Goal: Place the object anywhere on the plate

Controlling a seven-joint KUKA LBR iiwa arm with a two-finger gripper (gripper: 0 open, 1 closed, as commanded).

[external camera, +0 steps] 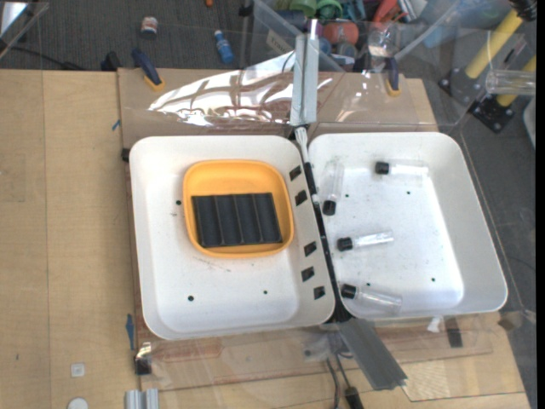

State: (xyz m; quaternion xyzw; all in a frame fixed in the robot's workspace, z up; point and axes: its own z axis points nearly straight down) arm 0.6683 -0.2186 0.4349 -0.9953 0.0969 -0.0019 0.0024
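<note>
We look down on two shallow white bins sitting side by side on a wooden bench. The left bin [162, 305] holds an orange plate [237, 179] with a black ridged tray [237, 220] resting on it. The right bin [443, 262] holds four small clear tubes with black caps. One tube [400, 169] lies near the far edge, one [330, 187] lies close to the divider between the bins, one [366, 241] lies near the middle, and one [370, 296] lies at the near edge.

We judge the task as not yet begun: none of the tubes is on the plate, and all four rest in the right bin, well apart from the plate. A tube has yet to be picked up, carried across the divider and set down.

We cannot tell the pincer's state, nor how the tubes lie relative to it.
</note>
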